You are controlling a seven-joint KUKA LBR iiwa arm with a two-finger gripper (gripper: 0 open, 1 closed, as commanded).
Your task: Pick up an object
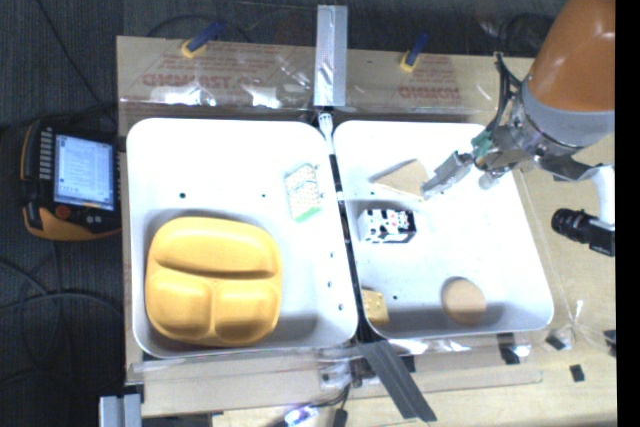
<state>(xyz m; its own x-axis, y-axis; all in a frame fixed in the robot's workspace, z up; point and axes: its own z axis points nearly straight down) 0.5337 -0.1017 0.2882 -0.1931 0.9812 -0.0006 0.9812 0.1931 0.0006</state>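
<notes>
My gripper hangs over the upper middle of the right bin, reaching in from the right below the orange-banded arm. Its tip lies right beside a flat tan wedge-shaped piece; I cannot tell if they touch. Below the wedge, a small black-and-white object lies near the bin's left wall. A round tan object rests near the front wall. A small tan block sits in the front left corner.
The left bin holds a large yellow loaf-shaped object at the front and a small green-and-white packet near the divider. A handheld screen unit lies off the bench's left side.
</notes>
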